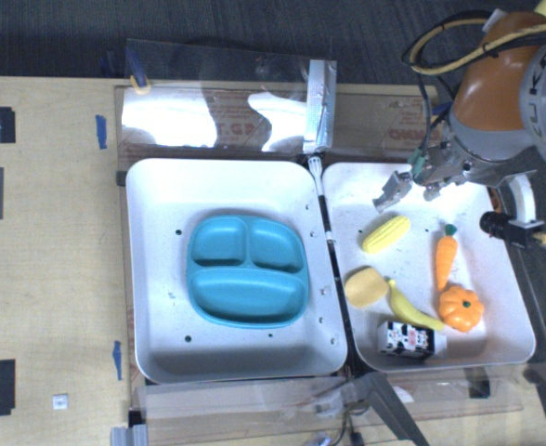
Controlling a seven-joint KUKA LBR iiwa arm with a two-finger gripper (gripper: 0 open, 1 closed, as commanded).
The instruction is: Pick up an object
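— Now, looking for something to grab?

— Yes. Picking the corn (385, 234). Lying in the right bin (514, 342), near its left wall.

— Where from the gripper (410, 189)?

— Just below it in the camera view, and a tiny bit to the left. Near, but not touching.

— Lying which way?

— On a slant. Low end to the left, high end to the right, pointing up toward the gripper.

— And the jaws?

— Spread apart, it seems. Nothing between them. Nothing touched either, just hanging over the white floor of the bin.

— Need to turn, maybe?

— Probably, so as to pinch across the thin middle and not along the long way.

— Anything close by?

— A round yellow lump (366, 286) just below the corn, then a banana (412, 309). A carrot (446, 258) off to the right, standing up and down, with a little pumpkin (461, 308) under it. A black and white box (408, 339) at the bottom.

— And the left bin (152, 342)?

— Just a blue tray (248, 269). Well apart from the gripper.
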